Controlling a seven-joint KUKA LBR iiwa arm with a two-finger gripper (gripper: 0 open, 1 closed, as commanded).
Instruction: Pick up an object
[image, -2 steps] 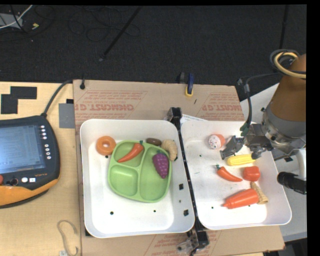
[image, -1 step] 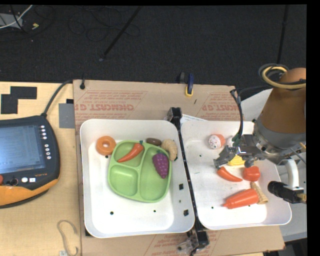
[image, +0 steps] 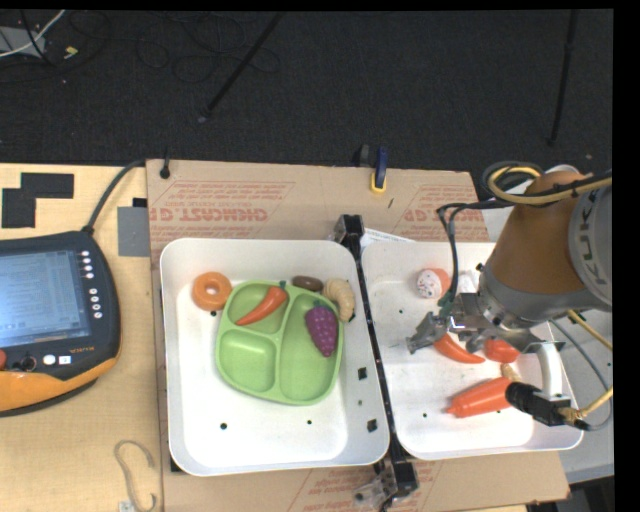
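A small red-orange plastic chili pepper (image: 458, 350) lies on the floor of the right-hand shallow white bin (image: 400, 420), directly under the dark two-finger gripper (image: 437, 335) of the grey arm with the orange band (image: 535, 250); whether the fingers are spread or closed around anything cannot be told from this angle. Just beside that pepper sits a small red tomato-like piece (image: 501, 350), and near it, toward the bin's front edge, an orange plastic carrot (image: 478, 398). A pink-and-white ball-shaped toy (image: 430, 283) rests toward the back of the same bin. In the neighbouring left white bin (image: 190, 400) a green divided plastic tray (image: 265, 365) holds an orange chili pepper (image: 262, 304) and a bunch of purple plastic grapes (image: 321, 329), with an orange ring-shaped doughnut (image: 211, 290) just beside the tray and a beige banana-like piece (image: 341, 296) at its far corner.
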